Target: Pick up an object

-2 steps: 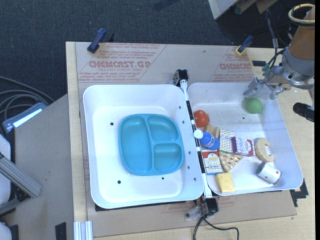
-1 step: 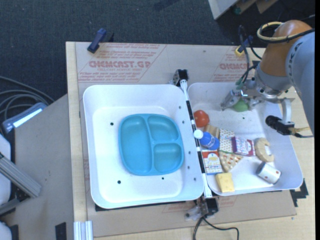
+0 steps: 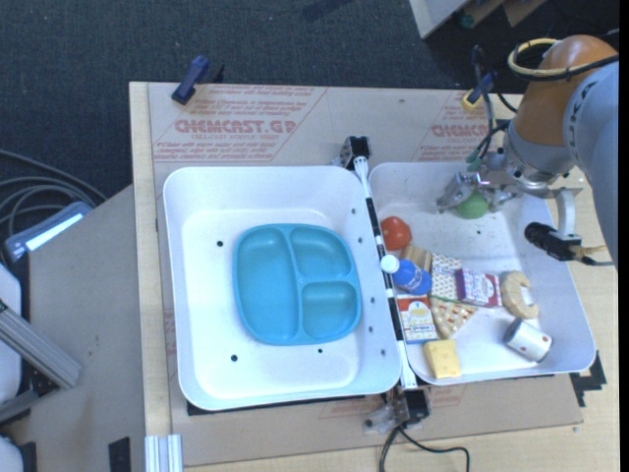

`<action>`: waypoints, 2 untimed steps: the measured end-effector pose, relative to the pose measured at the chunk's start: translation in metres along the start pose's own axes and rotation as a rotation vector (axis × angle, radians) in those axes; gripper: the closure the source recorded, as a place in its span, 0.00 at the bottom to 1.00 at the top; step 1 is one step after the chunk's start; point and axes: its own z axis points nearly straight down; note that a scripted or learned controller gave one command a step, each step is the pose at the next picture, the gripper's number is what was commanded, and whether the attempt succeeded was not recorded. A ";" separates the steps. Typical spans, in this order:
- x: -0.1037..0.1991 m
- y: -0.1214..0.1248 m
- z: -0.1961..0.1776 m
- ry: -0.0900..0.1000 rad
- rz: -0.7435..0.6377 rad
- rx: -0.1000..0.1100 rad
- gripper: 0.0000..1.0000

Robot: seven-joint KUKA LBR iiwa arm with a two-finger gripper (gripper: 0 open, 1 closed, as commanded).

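Where the right bin (image 3: pixel 580 313) meets its far edge, metal gripper (image 3: pixel 476 193) closed around a round green fruit (image 3: pixel 474 205); glossy white plastic.

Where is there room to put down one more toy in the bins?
The left bin has bare white floor all around the blue plate, widest along its near edge. In the right bin, the far corner by the gripper is partly free. Crowded: the near half, from the tomato to the cheese block.
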 end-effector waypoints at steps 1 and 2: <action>0.000 0.001 -0.011 -0.001 -0.001 -0.002 1.00; 0.093 -0.078 -0.101 0.002 -0.001 0.000 1.00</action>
